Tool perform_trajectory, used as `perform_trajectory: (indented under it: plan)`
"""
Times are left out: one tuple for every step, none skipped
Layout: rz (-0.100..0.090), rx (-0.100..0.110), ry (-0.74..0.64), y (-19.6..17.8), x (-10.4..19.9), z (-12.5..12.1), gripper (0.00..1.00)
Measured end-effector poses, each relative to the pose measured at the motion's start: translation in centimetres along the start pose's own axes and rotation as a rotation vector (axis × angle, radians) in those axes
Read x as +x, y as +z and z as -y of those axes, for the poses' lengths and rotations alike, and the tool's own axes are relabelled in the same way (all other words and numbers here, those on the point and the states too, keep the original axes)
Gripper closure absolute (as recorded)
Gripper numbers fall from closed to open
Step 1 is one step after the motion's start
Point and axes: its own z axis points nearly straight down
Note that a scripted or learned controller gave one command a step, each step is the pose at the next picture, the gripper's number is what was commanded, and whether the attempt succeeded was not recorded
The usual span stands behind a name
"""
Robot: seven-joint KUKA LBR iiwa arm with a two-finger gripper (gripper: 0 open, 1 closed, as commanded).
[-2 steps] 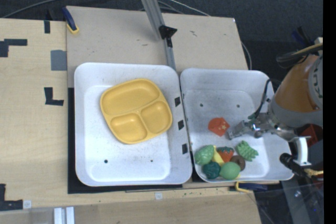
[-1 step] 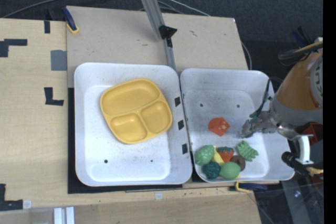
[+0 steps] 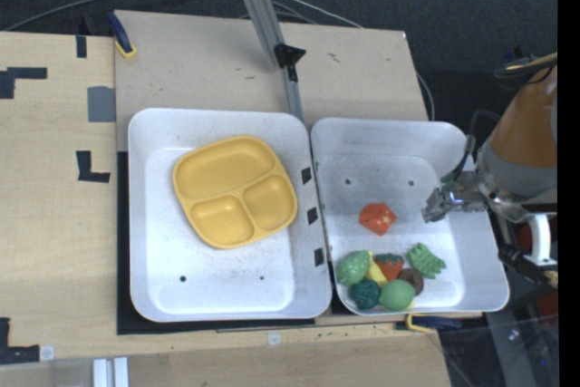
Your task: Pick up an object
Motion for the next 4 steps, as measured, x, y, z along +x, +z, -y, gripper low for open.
perform_trajectory:
  plan:
    - [0.001, -0.001, 0.001, -6.3, 0.1, -0.1, 1.00]
    - [0.001, -0.002, 0.000, -12.6, 0.5, -0.4, 1.00]
    - [-0.002, 0.006, -0.003, -11.0, 5.5, -0.5, 1.00]
    - [-0.002, 0.007, -0.003, -10.5, 10.2, -0.3, 1.00]
